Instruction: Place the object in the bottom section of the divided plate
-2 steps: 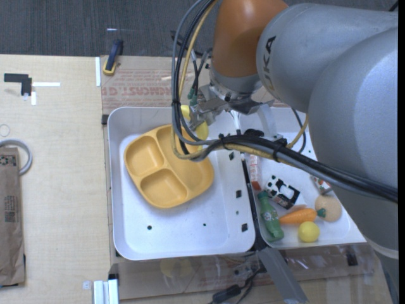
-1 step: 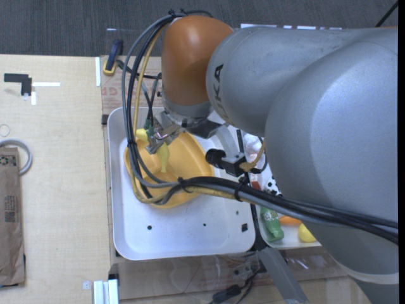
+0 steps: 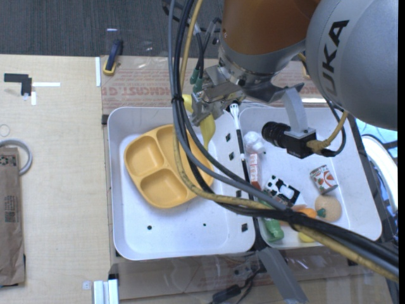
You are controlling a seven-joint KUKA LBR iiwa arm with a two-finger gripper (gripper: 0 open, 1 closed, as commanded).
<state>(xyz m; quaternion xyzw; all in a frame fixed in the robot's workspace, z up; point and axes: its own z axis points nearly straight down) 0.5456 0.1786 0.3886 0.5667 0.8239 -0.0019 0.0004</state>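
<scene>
Hovering over the inner edge of the left bin (image 3: 190,233), just beside the wall shared with the right bin (image 3: 364,208). Pinching a yellow banana (image 3: 207,132) in the claw (image 3: 205,109). Fingers closing narrowly on the fruit's upper half, one yellow end poking out to the view's left and the longer end dangling below. Hanging clear of the bin floor, up and to the right of the divided plate (image 3: 136,154), with the arm's cables (image 3: 190,170) draping across the plate's right side.

Judging the banana to be a light toy piece: probably hollow or foam-like, smooth-skinned and curved, hardly fragile. Expecting it to swivel or slide in a two-finger pinch, the curve giving the fingers little flat surface. Gripping across the thick middle, at right angles to its length, looking like the safest hold. Holding nearer one end, as seems the case here, leaving the free end swinging and the drop point less certain.

Aiming for the bottom section (image 3: 163,187), the compartment nearest the lower edge of the view, lying down and to the left of the fruit. Needing a low release there, since a light, rounded thing is likely to bounce or roll over the shallow divider. Resting the plate itself loose in the bin on the desk (image 3: 50,220), so possibly shifting if nudged.
</scene>
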